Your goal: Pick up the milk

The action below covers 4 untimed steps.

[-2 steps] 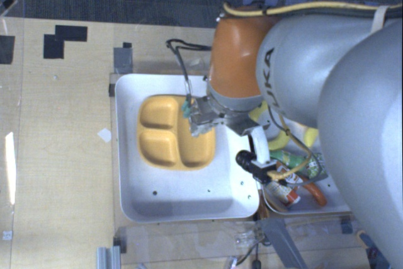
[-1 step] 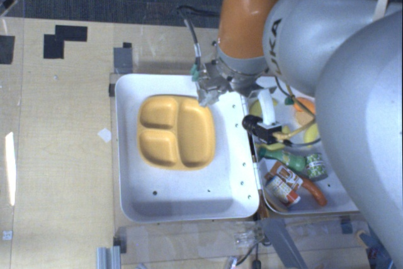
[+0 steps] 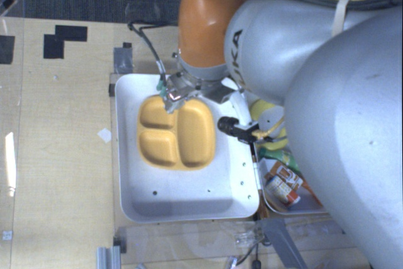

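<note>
Camera view, left to right: bare wooden surface (image 3: 56,154) with black marker patches at top left, then the left white bin (image 3: 129,198) holding a yellow three-compartment tray (image 3: 179,135). The tool (image 3: 171,96) sits at the tray's upper edge, just under the orange band (image 3: 201,22); whether it is spread or pressed together I cannot tell, the wrist blocks it, and nothing is visibly pinched. Next a black cylindrical part (image 3: 236,128) pokes out over the divider between the bins. Right bin (image 3: 272,201) is mostly hidden by the grey arm (image 3: 327,123); visible there: yellow and green items, a white rounded thing (image 3: 272,115), and a red-and-white printed packet (image 3: 284,189). Milk: can't positively identify it; my guess is it's in the right bin, possibly that white item or under the arm. Step judgement: still at approach/search, no grasp made, and the tool is over the wrong bin. Next move calls for lifting clear of the tray, traversing right over the divider, and descending on the milk once it's located. Readable text: "KUKA" lettering partly visible on the arm; the packet's print is too small to read.
</note>
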### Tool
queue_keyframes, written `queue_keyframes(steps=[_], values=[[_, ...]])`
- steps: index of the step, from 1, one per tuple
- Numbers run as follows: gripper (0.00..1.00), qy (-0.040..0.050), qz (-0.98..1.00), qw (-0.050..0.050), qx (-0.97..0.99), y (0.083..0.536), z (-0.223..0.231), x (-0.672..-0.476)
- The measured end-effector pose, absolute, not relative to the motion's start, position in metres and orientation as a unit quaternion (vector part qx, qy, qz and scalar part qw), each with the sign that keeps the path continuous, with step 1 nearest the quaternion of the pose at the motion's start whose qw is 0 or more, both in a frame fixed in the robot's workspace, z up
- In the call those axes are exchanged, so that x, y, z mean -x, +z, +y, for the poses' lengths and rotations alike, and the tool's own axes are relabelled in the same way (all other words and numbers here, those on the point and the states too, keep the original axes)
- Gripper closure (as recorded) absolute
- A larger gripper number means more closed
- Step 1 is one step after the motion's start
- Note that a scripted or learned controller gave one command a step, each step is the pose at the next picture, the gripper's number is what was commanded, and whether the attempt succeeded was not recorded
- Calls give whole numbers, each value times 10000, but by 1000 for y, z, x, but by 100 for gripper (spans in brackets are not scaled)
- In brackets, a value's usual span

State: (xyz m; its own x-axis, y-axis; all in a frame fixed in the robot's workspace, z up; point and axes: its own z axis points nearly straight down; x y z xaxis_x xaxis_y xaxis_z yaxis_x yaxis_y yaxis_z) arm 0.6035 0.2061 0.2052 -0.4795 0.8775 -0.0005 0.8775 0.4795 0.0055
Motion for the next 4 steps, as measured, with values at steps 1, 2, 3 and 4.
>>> queue_keyframes(steps=[1, 2, 3, 4], values=[[100, 25, 8982, 32, -4395, 300, 128, -596], [100, 14, 9044, 10, -4267, 228, 193, -538], [100, 22, 9654, 23, -2607, 229, 218, -527], [100, 16, 9871, 18, -1603, 193, 235, -540]])
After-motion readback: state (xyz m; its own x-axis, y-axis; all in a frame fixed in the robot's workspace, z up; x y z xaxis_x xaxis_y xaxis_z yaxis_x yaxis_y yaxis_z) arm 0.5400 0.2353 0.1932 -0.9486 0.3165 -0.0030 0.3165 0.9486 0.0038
